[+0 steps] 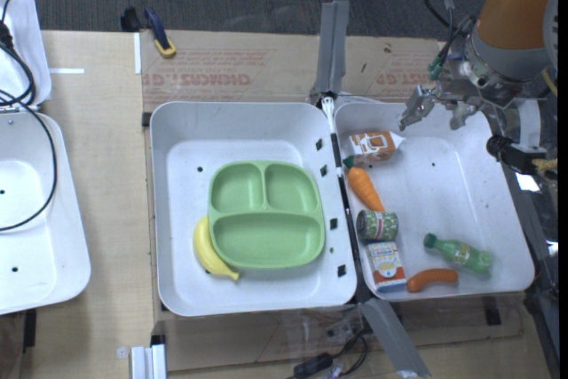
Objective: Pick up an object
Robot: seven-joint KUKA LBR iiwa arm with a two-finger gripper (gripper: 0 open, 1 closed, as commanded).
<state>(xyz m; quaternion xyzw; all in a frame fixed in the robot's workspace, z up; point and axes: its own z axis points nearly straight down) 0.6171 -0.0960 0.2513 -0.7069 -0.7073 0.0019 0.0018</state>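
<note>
The right bin [479,182] holds several items. A brown-and-white packet [371,146] lies near its far left corner, with an orange carrot [364,188] just below it. Further toward the front are a green can [377,226], a small carton [384,264], a red-orange sausage [432,279] and a green bottle [458,253]. My gripper [437,111] hangs over the bin's far edge, right of the packet and apart from it. Its fingers are spread, it is open, and nothing sits between them.
The left bin [177,182] holds a green divided plate [266,213] with a banana [211,251] tucked against its left side. A grey divider post [333,49] stands between the bins at the back. White equipment with black cables [27,146] lies at the far left.
</note>
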